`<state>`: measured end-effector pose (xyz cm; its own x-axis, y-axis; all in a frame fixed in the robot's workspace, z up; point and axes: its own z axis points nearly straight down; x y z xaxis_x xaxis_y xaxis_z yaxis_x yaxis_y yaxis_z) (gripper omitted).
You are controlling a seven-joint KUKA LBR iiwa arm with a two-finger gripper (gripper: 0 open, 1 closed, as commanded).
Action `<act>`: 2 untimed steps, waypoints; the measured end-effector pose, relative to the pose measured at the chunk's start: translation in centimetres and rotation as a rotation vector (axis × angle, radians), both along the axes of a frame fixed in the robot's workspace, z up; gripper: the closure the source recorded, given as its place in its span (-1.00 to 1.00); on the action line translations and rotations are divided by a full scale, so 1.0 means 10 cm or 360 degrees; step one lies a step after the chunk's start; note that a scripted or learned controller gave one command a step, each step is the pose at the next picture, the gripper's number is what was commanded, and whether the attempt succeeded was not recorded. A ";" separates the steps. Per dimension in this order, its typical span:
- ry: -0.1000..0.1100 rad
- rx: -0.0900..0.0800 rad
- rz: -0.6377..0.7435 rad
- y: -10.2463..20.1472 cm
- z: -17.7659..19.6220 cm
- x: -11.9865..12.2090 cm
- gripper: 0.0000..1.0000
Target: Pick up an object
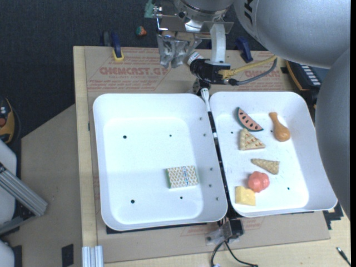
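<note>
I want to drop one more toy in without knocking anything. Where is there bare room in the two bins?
The left bin is mostly bare: its whole upper half and left side, away from the patterned block. The right bin is crowded down its middle: watermelon slice, drumstick, two wedges, red piece, yellow cube. Only its lower right corner is free.

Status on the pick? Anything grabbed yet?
Nothing looks picked. The gripper sits above the bins' far edge, nothing visibly between its fingers. The patterned block lies in the left bin; watermelon slice, drumstick and other toy food lie in the right bin. Whole pick remains.
</note>
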<state>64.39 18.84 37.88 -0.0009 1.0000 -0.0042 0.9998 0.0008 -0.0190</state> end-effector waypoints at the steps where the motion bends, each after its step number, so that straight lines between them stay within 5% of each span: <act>1: -0.0042 0.0012 0.0002 0.04 0.67 -0.28 1.00; 2: -0.0041 0.0011 0.0001 0.12 1.12 -0.40 1.00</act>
